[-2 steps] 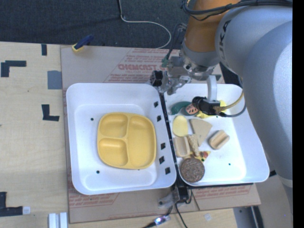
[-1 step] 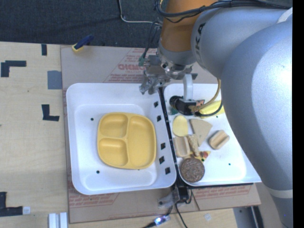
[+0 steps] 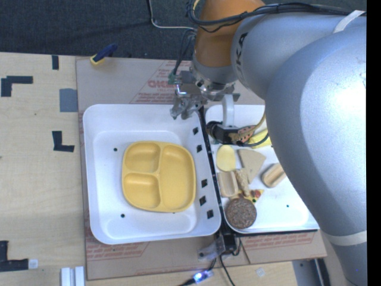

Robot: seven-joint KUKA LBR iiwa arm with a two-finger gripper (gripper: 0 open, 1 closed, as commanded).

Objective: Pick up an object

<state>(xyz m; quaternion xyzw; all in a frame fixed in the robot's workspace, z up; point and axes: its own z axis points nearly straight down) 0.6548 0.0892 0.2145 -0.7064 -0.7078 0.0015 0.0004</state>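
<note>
My gripper [image 3: 186, 107] hangs over the far right corner of the left bin [image 3: 95, 159], close to the wall shared by the two bins. Nothing shows in its grasp. A yellow divided plate [image 3: 159, 176] lies flat in the middle of the left bin, below and left of the gripper. The right bin [image 3: 280, 219] holds toy food: a pale yellow disc [image 3: 226, 158], a beige wedge [image 3: 252, 161], a tan cylinder [image 3: 273, 175], a tan strip [image 3: 228, 183] and a brown round patty [image 3: 241, 213]. The arm hides the right bin's far and right parts.
The large grey arm [image 3: 309, 100] covers the right side of the view. A blue and yellow object [image 3: 103, 53] lies on the bench beyond the left bin. Cardboard [image 3: 119, 82] lies under both bins.
</note>
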